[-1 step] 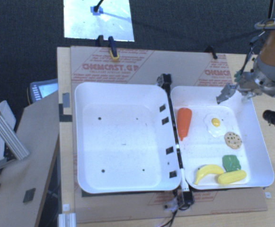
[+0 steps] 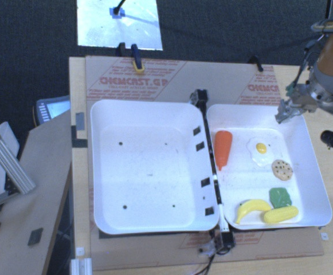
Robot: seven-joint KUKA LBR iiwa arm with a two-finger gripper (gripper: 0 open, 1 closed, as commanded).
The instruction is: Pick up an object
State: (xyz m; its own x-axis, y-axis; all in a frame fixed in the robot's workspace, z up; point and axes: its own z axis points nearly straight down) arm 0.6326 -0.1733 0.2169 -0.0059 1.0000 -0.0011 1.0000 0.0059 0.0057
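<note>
The right bin [image 2: 312,153] holds several toy foods. An orange carrot [image 2: 222,148] lies near its left wall. A fried egg [image 2: 261,150] lies in the middle, with a round cookie [image 2: 281,169] just below it. At the front sit a green piece [image 2: 279,196], a banana [image 2: 251,208] and a yellow oblong piece [image 2: 280,213]. My gripper [image 2: 285,112] hangs over the bin's back right corner, above and to the right of the egg, with nothing visibly in it.
The left bin [image 2: 106,171] stands beside the right one, with black clips [image 2: 201,146] along the shared wall. Both rest on a cardboard sheet [image 2: 172,79]. A reflective panel [image 2: 119,16] lies at the back, and a metal rail [image 2: 6,159] at the left.
</note>
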